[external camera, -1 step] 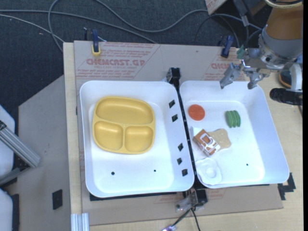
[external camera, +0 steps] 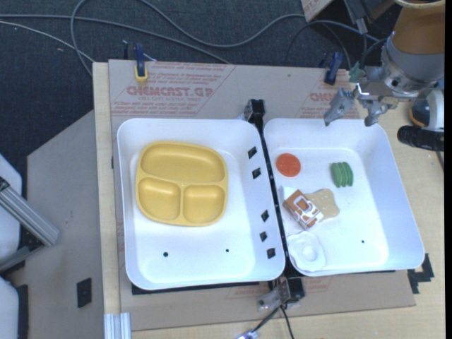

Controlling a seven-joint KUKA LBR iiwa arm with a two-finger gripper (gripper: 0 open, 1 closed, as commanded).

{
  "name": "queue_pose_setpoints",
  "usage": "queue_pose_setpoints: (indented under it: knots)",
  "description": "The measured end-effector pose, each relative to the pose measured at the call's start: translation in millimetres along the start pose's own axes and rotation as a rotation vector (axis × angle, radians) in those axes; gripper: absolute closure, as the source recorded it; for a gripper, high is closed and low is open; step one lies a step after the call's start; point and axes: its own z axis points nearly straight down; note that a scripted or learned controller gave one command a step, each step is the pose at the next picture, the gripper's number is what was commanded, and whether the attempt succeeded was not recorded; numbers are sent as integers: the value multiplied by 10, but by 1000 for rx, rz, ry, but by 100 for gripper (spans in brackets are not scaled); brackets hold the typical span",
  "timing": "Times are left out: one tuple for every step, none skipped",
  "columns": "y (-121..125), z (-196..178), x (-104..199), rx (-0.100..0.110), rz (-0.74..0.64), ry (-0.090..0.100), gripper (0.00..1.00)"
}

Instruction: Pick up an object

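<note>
My gripper (external camera: 351, 113) hangs above the far edge of the right bin (external camera: 395, 210), its two fingers spread open with nothing between them. Below it in that bin lie an orange-red disc (external camera: 288, 164), a green ridged piece (external camera: 342, 174), a tan slice (external camera: 324, 202) and a small orange-and-white box (external camera: 301, 210) resting against the slice. A white cup-like piece (external camera: 306, 249) sits near the bin's near left corner. The gripper is well apart from all of them.
The left bin (external camera: 134, 239) holds a yellow three-compartment plate (external camera: 182, 183). A black divider with clips (external camera: 263, 189) runs between the bins. Blue clamps (external camera: 141, 61) (external camera: 332, 66) hold the cardboard backing. Cables trail across the dark floor behind.
</note>
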Motion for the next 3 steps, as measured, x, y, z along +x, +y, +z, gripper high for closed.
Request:
queue_pose_setpoints:
  knots:
    - [59,478,70,6,-1,1,0]
    - [152,999,114,5,-2,1,0]
    - [81,1444,134,5,0,1,0]
